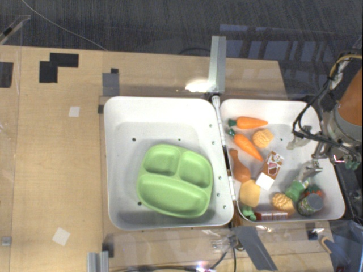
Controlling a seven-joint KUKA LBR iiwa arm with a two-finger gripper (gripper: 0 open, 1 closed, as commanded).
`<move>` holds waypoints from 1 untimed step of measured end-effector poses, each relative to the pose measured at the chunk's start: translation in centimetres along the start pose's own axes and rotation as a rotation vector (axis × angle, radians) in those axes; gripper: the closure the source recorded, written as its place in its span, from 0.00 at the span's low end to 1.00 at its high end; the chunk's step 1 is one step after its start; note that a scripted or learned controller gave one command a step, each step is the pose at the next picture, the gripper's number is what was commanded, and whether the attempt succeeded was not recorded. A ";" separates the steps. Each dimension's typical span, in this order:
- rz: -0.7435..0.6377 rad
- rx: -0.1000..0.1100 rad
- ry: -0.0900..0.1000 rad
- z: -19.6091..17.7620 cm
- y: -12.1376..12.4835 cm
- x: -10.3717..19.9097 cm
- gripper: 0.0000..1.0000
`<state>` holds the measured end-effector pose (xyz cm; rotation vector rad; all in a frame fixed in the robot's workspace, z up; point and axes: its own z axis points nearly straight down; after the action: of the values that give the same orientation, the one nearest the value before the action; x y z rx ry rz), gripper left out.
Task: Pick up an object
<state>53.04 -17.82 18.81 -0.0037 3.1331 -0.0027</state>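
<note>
A: Which step is this?
B: Approach. The grey two-finger gripper (312, 169) hovers at the right white bin's (283, 105) right edge; jaw state unclear.
A: Next?
B: Descend onto the green-topped round toy (308, 202) in its near right corner.

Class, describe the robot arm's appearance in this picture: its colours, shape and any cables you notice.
The arm is a rounded grey body with an orange band above the wrist. Black cables loop along its left side, with yellowish wires higher up. Its gripper is small, metallic and silvery-grey.
</note>
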 end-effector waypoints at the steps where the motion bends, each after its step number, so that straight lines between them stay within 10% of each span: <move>1: -0.005 0.010 -0.032 6.7 1.7 -0.7 0.00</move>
<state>53.75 -16.12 12.11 -0.0116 3.1009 -0.0188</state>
